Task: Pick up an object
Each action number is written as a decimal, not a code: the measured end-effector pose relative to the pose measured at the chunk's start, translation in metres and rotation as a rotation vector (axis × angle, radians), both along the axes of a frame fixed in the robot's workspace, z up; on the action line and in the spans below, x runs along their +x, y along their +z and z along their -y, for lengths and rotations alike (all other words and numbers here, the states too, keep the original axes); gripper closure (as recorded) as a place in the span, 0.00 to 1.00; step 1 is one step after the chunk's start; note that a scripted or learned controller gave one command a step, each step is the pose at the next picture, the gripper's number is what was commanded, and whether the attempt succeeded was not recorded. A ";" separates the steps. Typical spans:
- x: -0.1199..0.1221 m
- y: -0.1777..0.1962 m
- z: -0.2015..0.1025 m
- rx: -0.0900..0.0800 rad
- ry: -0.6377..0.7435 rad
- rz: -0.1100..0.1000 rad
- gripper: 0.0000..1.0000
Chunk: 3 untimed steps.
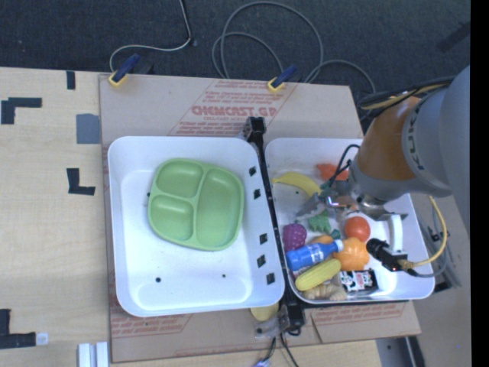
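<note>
The right bin (284, 150) holds a heap of toy food: a yellow banana (296, 182), a purple grape bunch (294, 235), a blue bottle (312, 254), a corn cob (316, 274), an orange fruit (352, 254), a red tomato (357, 227) and a green leafy piece (319, 223). My gripper (325, 202) reaches in from the right, low over the middle of the heap, just right of the banana and above the green piece. The wrist hides part of a red-orange item (328, 170) behind it.
The left bin (126, 281) bears a green divided plate (195, 204) in its upper half. A black divider (263, 205) runs between the bins. Cables (252, 29) loop on the dark floor behind the bench. A black-and-white packet (357, 281) lies at the right bin's front edge.
</note>
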<state>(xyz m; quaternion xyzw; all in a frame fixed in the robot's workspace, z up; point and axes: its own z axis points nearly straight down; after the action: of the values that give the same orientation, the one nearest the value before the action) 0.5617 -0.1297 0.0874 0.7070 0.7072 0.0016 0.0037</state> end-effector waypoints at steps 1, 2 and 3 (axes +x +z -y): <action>0.052 -0.001 0.006 0.001 0.001 -0.003 0.00; -0.013 0.000 -0.001 -0.001 0.000 0.001 0.00; 0.059 -0.001 0.000 0.001 0.002 -0.002 0.00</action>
<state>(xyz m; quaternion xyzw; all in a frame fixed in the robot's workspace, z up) 0.6202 -0.1292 0.0863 0.7063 0.7079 0.0012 0.0029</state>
